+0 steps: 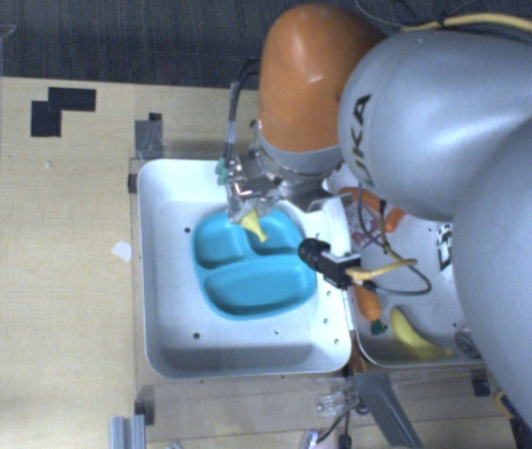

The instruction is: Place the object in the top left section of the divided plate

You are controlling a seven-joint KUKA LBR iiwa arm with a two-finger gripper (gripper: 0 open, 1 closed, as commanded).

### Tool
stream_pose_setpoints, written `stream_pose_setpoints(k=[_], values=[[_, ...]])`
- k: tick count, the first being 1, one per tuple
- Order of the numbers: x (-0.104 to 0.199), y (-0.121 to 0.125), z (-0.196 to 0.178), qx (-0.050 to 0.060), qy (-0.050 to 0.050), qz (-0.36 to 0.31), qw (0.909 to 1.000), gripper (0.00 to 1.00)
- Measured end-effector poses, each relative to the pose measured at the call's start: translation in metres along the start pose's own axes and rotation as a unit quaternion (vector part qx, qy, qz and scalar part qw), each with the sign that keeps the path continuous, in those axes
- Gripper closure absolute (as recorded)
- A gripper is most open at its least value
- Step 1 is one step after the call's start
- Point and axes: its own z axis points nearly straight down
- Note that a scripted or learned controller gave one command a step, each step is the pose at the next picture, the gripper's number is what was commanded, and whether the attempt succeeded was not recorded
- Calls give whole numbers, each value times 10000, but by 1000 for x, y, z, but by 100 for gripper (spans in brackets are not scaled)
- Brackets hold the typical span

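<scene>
The metal claw (247,206) hangs over the upper part of the blue divided plastic plate (251,267) in the left white bin (167,279), and a small yellow wedge-shaped piece (255,226) sits just under its tips, above the plate's upper sections; whether the claw is spread or pinching it I cannot tell. The piece looks light and stiff, probably smooth plastic, likely to slip. A grip across its narrow flat sides would seem safest.

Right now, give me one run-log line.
gripper: over blue divided plastic plate | small yellow object: at fingertips, above plate's top | bin: left white
</scene>
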Motion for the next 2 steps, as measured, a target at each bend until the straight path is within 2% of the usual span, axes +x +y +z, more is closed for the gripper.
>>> stream_pose_setpoints(k=[1,2], values=[[34,-63,57,12,3,-164,9999,100],[15,43,43,-5,2,24,10000,100]])
